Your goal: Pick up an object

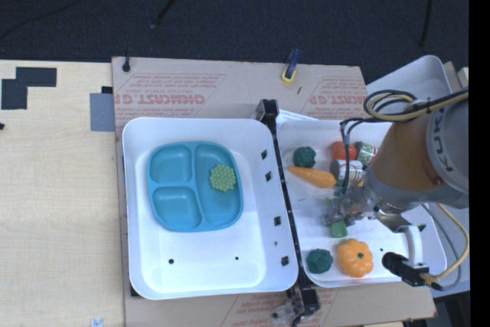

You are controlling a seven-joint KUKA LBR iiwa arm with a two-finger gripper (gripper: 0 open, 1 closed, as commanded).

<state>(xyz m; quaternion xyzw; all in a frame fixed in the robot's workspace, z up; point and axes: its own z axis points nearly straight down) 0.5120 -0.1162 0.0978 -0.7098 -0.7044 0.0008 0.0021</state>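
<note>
The right bin (306, 272) holds several toy foods. A dark green broccoli (305, 157) and an orange carrot (312, 177) lie at its far left. A red can (342, 152) stands behind them, partly hidden by cables. At the front sit a second broccoli (320, 260) and an orange pumpkin (354, 257). My gripper (339, 215) is lowered into the middle of this bin, just right of the carrot's tip. A small green piece (338, 228) lies right under it; whether it is held is unclear.
The left bin (191, 272) carries a blue three-compartment plate (191, 191) with a round green pea cluster (223, 178) in its right compartment. A black divider (280, 195) separates the bins. The arm's orange band (406, 161) covers the right bin's right side.
</note>
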